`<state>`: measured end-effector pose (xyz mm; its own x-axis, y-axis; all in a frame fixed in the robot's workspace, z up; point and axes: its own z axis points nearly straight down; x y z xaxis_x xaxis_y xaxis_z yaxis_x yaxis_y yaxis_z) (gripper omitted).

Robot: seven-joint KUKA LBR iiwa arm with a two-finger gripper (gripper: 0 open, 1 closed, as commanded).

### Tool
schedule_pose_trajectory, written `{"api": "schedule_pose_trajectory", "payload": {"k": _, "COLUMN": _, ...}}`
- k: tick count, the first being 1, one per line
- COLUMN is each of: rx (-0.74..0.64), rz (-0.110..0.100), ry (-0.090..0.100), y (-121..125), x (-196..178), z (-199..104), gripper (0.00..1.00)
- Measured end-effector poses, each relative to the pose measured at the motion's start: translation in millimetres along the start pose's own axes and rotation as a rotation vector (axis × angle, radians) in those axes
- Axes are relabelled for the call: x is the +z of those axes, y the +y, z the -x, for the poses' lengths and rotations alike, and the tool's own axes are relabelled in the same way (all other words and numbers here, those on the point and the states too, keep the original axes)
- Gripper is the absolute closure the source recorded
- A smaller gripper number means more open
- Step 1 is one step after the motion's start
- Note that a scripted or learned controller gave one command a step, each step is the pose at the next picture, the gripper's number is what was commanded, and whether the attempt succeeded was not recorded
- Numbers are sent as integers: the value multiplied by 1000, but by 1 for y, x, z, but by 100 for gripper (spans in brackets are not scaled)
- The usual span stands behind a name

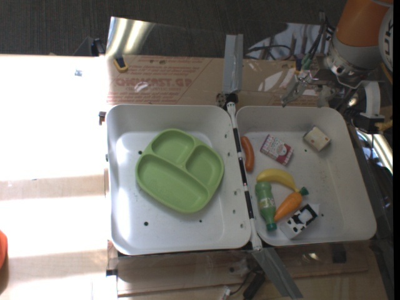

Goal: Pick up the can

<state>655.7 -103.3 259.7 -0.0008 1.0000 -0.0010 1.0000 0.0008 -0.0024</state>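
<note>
The right bin holds several small items. A squat beige item lies near its back right corner, and I cannot tell whether it is the can. A pink carton sits left of it. Toward the front lie a yellow banana, a green bottle, a carrot and a black-and-white carton. A red sausage rests against the left wall. My gripper hangs above the back rim of the right bin, apart from every item, with nothing seen in it.
A green divided plate lies in the left bin. Brown cardboard stands behind the bins. The arm's orange band and wrist cables are at the top right, beyond the right bin's back corner.
</note>
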Motion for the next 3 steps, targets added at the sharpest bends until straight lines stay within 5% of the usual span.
{"api": "schedule_pose_trajectory", "payload": {"k": 1, "rx": 286, "rz": -1, "ry": 0, "y": -12, "x": -15, "z": -53, "gripper": 0}}
{"api": "schedule_pose_trajectory", "payload": {"k": 2, "rx": 301, "rz": 1, "ry": -1, "y": 3, "x": -26, "z": -21, "gripper": 0}}
{"api": "schedule_pose_trajectory", "payload": {"k": 3, "rx": 669, "rz": 0, "ry": -1, "y": 3, "x": -45, "z": -57, "gripper": 0}}
